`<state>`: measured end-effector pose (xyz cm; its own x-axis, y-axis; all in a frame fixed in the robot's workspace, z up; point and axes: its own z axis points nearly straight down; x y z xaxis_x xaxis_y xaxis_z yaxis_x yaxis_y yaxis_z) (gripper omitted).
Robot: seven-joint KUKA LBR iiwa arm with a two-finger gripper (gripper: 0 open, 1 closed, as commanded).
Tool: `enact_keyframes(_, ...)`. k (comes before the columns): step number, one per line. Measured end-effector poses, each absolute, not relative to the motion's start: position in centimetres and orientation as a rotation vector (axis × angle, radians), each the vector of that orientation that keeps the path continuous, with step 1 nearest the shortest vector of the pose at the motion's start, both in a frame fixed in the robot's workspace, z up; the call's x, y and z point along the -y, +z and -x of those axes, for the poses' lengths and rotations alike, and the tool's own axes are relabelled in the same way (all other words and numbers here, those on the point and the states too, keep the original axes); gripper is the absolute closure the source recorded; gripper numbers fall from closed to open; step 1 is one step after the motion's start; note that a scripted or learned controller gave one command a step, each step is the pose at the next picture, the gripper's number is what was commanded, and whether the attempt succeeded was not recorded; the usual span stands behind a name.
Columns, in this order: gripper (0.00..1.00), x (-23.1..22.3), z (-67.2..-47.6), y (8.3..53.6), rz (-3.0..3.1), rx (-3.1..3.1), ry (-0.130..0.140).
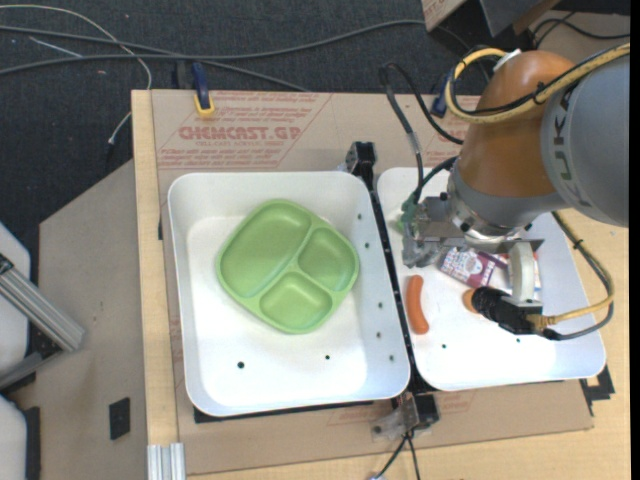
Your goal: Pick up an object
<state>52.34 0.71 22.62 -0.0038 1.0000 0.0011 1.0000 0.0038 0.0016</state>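
Reaching low into the right bin, arm above a few small things.
Camera view: the arm [520, 158] comes in from the right, and its gripper [425, 243] sits over the right bin [560, 363], close to that bin's left wall; I cannot tell whether it is open or closed. A purple packet [465, 264] lies just beside the gripper, partly under the wrist. An orange-red sausage [417, 304] lies nearer the camera, along the left wall and apart from the gripper. A white piece [522, 268] lies right of the packet. The left bin [200, 368] holds a green divided plate [288, 265] near its middle.
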Motion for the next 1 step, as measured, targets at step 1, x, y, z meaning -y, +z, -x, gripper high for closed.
enact_keyframes(1, 1.00, -6.47, -52.12, 23.54, -2.216, -2.227, 0.003)
